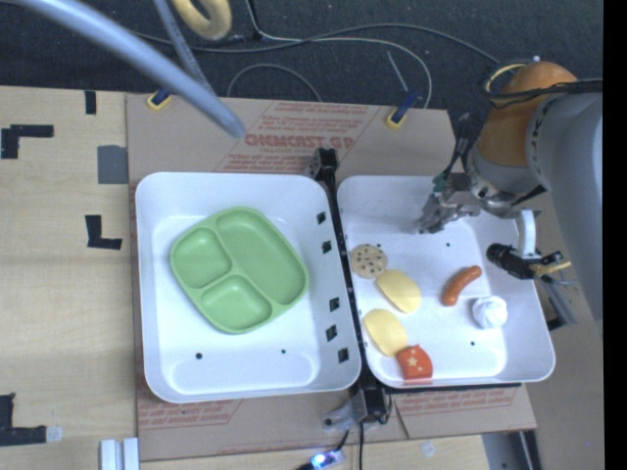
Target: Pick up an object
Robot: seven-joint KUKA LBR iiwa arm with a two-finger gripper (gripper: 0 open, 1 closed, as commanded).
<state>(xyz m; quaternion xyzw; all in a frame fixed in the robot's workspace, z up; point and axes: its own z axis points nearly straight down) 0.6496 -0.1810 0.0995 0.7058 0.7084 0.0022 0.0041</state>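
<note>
Gripper [434, 218] poised over the right bin [524, 355] (finger state cannot be told); sausage [461, 284], cookie [368, 259] and the rest lie ungrasped, so the pick remains

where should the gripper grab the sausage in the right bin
Across the middle of the sausage, coming straight down. It lies flat and slanted, upper end toward the right, so close across its narrow width. The white piece sits close by its lower right.

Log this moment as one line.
gripper above right bin, upper part | holding nothing seen | sausage, cookie lying in bin | green tray in left bin
</note>
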